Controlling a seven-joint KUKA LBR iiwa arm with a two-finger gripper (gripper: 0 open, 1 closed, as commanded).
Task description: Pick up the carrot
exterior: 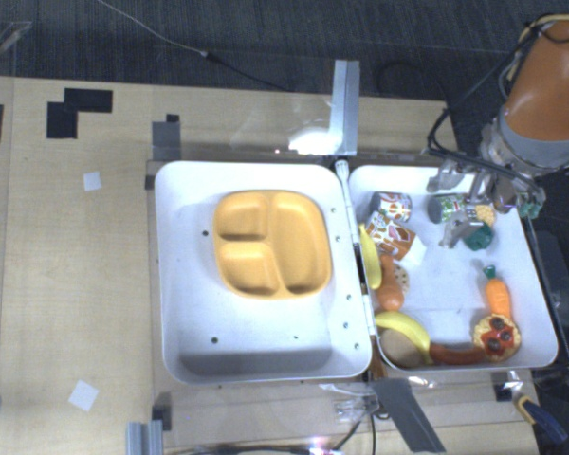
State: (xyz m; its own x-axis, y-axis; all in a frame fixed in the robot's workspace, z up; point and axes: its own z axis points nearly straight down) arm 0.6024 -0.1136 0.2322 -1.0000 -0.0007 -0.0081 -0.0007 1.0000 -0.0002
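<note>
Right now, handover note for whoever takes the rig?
Gripper: over the back of the right bin, nothing visibly held.
Carrot: lying in the right bin near its right wall, nearer the camera than the gripper and apart from it. A pizza slice toy sits just in front of it.
Left bin: holds a yellow divided plate.
Done: nothing; carrot not grasped.
Left: move over the carrot, descend, grasp, lift.

A pale wooden bench (66,282) fills most of the scene. Beyond it lies dark carpet (266,17), crossed by a thin cable (123,14).
</note>
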